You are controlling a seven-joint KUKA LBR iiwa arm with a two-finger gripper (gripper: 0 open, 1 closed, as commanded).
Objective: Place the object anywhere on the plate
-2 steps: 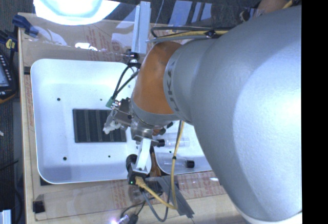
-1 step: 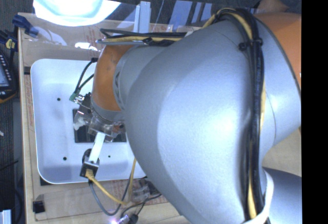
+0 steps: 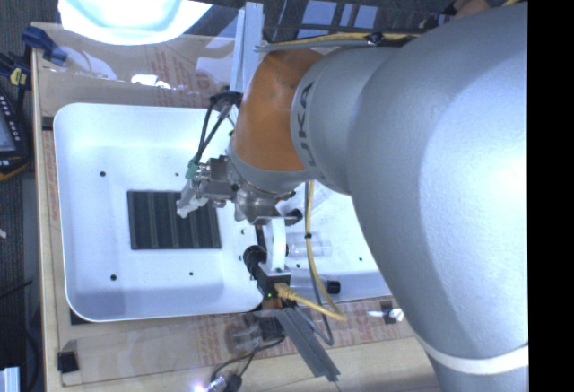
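Plate [image 3: 170,220], dark and ribbed, lies flat on the floor of the left white bin [image 3: 67,202], near its middle. We see the grey arm [image 3: 430,157] reaching in from the right, its orange band [image 3: 269,121] above the wrist. The gripper [image 3: 191,200] hangs at the plate's upper right corner; we cannot tell how its fingers stand. A yellow cable [image 3: 309,305] trails onto the counter [image 3: 161,350].

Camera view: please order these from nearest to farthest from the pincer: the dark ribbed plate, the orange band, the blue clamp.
1. Dark ribbed plate: under and left of the pincer.
2. Orange band: up and right, on the arm.
3. Blue clamp: far upper left, outside the bin.
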